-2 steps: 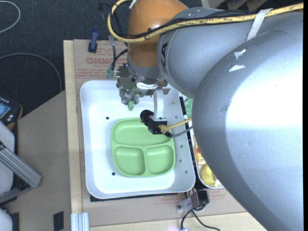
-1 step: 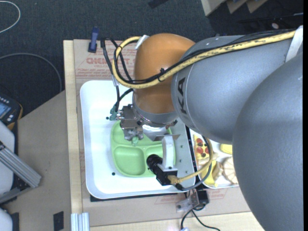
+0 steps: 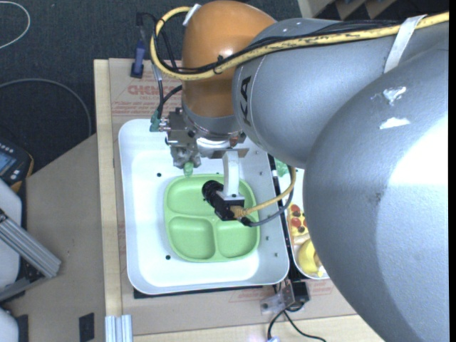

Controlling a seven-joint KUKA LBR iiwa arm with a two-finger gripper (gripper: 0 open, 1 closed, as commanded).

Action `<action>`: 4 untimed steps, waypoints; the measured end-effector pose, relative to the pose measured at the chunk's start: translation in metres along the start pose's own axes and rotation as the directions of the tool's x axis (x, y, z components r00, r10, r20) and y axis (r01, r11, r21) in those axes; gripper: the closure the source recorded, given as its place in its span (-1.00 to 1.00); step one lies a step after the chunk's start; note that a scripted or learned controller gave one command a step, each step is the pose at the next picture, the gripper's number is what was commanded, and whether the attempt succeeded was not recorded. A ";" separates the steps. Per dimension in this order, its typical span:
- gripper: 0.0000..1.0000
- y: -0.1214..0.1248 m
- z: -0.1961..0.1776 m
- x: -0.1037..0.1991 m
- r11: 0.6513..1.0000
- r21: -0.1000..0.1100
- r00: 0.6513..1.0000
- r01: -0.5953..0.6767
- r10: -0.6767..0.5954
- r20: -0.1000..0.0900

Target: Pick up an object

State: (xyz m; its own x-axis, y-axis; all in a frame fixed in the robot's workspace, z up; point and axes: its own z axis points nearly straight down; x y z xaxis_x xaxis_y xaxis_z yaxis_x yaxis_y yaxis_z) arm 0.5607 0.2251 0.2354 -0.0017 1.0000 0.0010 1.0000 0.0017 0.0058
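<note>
Arm (image 3: 370, 162): grey, nearest the lens, spread over the right bin (image 3: 298, 194) and the right edge of the left bin (image 3: 139, 212); orange band (image 3: 214, 41) above the wrist.
Gripper (image 3: 187, 159): low over the far half of the left bin, at the far-left rim of the green plate (image 3: 191, 237).
Jaws: cannot tell whether open or closed, as the wrist housing screens them from above.
Green plate: three-compartment dish, flat in the middle of the left bin, a little toward its near edge. It is the likely object to pick.
Hold: nothing visibly gripped. A small green bit sits at the gripper tip, and it is unclear whether this is the plate's rim.
Risk, slip: the plate is wide and shallow, so a pinch on one rim would probably let it tilt and slide out on lifting.
Risk, miss: a descent slightly off the rim could close on air, or press the edge and skid the plate toward the bin wall.
Cut off: yellow item (image 3: 310, 255) and red-spotted item (image 3: 297, 223) at the right bin's left edge, identity unclear.
Hidden: the rest of the right bin, under the arm.
</note>
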 end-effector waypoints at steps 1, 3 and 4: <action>1.00 -0.049 -0.006 -0.046 1.000 0.013 1.000 -0.005 0.005 0.002; 1.00 0.050 -0.071 -0.055 1.000 -0.012 1.000 -0.007 0.007 -0.001; 1.00 0.014 0.033 -0.012 1.000 0.018 1.000 0.002 -0.002 0.002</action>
State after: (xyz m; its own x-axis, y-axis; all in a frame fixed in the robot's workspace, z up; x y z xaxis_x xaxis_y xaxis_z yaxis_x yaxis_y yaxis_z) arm 0.5748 0.2129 0.2023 -0.0041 1.0000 -0.0014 0.9999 0.0041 -0.0123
